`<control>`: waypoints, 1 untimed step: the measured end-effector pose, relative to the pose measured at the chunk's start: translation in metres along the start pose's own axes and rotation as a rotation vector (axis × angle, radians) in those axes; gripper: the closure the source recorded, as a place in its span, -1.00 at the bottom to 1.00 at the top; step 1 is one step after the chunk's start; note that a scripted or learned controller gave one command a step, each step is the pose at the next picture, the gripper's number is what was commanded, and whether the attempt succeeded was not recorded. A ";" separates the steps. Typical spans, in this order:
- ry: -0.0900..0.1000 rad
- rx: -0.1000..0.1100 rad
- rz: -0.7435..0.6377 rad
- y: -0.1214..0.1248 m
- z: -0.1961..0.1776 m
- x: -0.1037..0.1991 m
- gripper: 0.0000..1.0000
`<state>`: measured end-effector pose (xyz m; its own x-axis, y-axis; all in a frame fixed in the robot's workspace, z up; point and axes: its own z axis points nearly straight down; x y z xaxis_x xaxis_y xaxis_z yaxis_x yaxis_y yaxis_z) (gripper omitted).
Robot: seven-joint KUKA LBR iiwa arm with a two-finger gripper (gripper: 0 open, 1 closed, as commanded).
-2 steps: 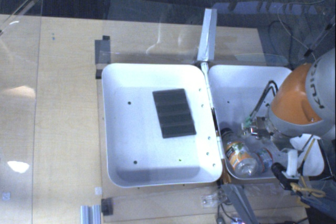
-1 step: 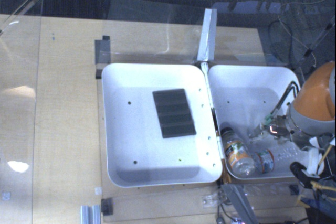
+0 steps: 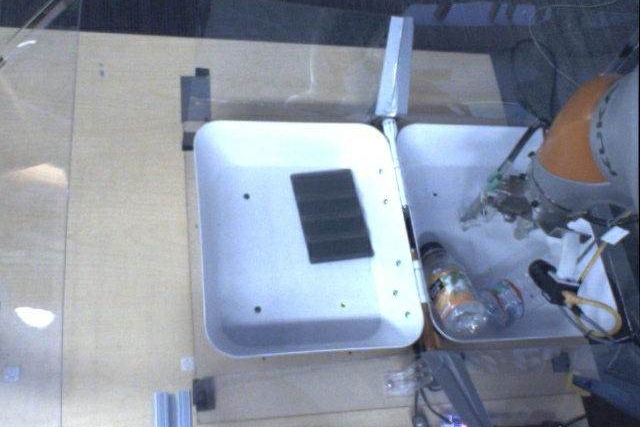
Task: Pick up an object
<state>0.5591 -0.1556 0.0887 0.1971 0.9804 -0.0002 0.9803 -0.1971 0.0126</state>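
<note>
A dark ribbed rectangular pad [image 3: 331, 215] lies flat in the middle of the left bin [image 3: 230, 245]. A clear plastic bottle with an orange label [image 3: 451, 293] lies in the near left corner of the right bin [image 3: 450, 160]. Beside it on the right is a smaller clear item [image 3: 505, 300]. My gripper [image 3: 492, 203] hangs low over the middle of the right bin, up and to the right of the bottle and apart from it. The grey wrist and its orange band [image 3: 578, 130] hide the bin's right side.
A raised divider [image 3: 393, 80] runs between the two bins at the back. Cables and a black part [image 3: 548, 279] trail from the wrist over the right bin's near right corner. A clear screen stands on the bench at the left.
</note>
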 end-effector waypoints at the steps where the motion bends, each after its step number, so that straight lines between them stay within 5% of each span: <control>1: 0.001 0.006 -0.274 0.028 -0.028 -0.027 -1.00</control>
<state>0.5806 -0.1873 0.1166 -0.0760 0.9971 -0.0021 0.9971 0.0760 0.0065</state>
